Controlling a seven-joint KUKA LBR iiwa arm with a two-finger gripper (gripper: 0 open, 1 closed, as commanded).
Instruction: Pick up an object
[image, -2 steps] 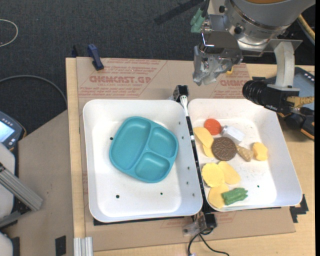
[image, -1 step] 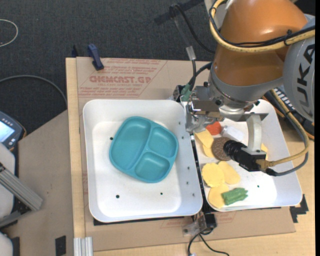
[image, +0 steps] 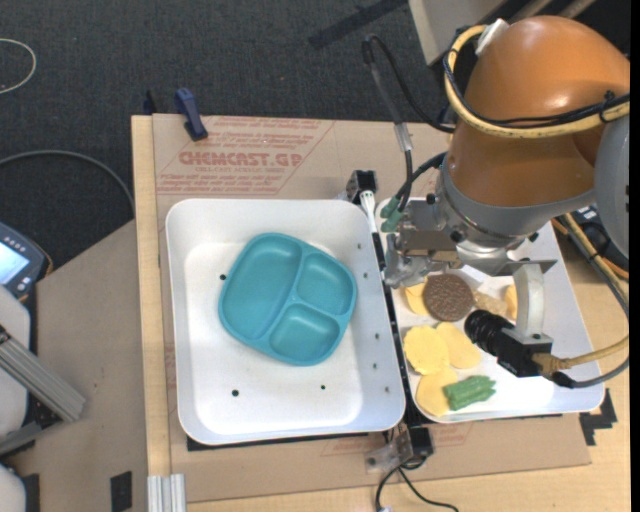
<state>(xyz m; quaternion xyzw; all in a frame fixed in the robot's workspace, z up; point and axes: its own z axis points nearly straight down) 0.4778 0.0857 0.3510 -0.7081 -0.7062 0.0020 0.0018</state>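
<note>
1. On your left, the left bin (image: 190, 330) holds a teal divided plate (image: 288, 298).
2. The right bin (image: 575, 300) holds a brown cookie (image: 446, 296), yellow slices (image: 435, 350) and a green piece (image: 468, 391).
3. The arm (image: 530, 110) hangs over that bin's upper end; the gripper (image: 425, 250) sits just above the cookie, and you cannot tell its state.

One camera sits fixed above the desk (image: 250, 150) and looks down at a slant, near enough that the two white bins take up most of the frame. The left bin (image: 190, 300) lies whole near the middle; the right bin (image: 585, 330) runs toward the right edge, partly under the arm (image: 530, 110), which enters from the upper right. Dark floor (image: 70, 120) shows along the top and left.
</note>
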